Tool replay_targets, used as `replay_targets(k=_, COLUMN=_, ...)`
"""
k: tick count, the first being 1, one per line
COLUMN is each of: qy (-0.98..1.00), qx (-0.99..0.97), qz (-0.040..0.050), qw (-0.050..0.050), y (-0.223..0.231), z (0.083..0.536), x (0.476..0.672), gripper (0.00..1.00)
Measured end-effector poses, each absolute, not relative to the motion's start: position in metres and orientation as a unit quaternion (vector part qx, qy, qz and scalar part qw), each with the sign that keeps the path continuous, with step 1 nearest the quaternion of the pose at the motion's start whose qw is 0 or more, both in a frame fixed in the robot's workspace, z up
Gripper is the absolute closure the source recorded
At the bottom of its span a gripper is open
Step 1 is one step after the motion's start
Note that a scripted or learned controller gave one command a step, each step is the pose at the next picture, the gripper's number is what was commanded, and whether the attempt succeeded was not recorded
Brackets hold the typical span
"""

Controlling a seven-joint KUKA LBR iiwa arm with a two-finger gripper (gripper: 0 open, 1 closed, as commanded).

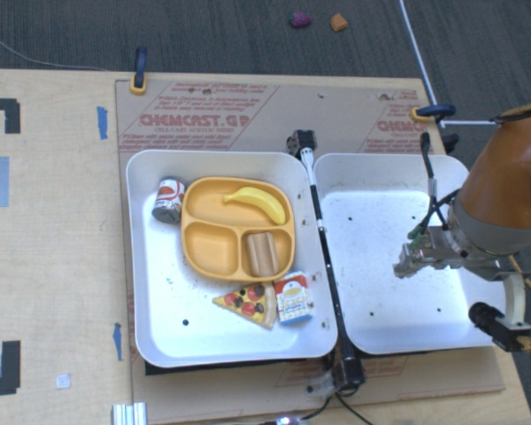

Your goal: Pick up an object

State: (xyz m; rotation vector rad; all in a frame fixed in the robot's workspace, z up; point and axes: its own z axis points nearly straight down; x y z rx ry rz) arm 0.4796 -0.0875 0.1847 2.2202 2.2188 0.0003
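Note:
My gripper (412, 261) hangs over the right bin (372, 317), toward its right side, with nothing visible between its fingers. All the objects lie in the left bin (150, 317). A yellow divided plate (203, 246) holds a banana (257, 204) in its upper section and a brown sausage-like piece (262, 253) in its lower right section. A small can (167, 200) lies at the plate's upper left. A pizza slice (248, 304) and a small carton (293, 299) rest just below the plate.
The arm's grey body and orange band (504, 184) cover the right bin's right edge. A black clamp (301, 142) sits on the ridge between the bins. Cardboard sheeting (203, 113) lies under both bins.

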Motion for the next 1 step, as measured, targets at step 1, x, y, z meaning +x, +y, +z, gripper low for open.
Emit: replay_targets(k=1, qy=0.708, qx=0.707, qz=0.0007, qw=0.000, y=-0.0328, z=0.1848, x=0.4802, gripper=1.00)
